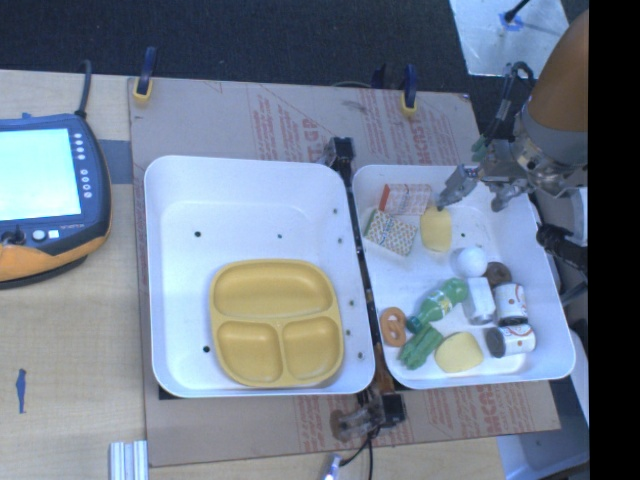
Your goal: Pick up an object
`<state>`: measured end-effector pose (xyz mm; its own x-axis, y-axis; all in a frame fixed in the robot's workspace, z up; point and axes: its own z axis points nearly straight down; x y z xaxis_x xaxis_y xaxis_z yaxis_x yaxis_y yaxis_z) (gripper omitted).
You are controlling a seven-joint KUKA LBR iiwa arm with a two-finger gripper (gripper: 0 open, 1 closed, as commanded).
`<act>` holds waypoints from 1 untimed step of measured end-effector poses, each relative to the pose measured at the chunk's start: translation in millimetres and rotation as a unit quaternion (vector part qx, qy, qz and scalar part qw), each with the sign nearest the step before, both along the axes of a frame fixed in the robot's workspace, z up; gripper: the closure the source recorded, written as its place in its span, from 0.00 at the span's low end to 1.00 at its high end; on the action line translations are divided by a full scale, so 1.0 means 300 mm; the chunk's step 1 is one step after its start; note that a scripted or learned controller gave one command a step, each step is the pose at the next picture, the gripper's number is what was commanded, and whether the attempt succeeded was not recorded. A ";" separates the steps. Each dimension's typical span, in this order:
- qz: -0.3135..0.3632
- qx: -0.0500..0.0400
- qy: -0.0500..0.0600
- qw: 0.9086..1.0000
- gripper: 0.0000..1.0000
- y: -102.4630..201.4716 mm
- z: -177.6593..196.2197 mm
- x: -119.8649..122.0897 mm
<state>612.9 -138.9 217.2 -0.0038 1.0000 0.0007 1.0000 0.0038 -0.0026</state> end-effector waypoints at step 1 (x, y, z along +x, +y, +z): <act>0.000 -0.001 0.002 1.000 0.00 0.034 -0.336 -0.019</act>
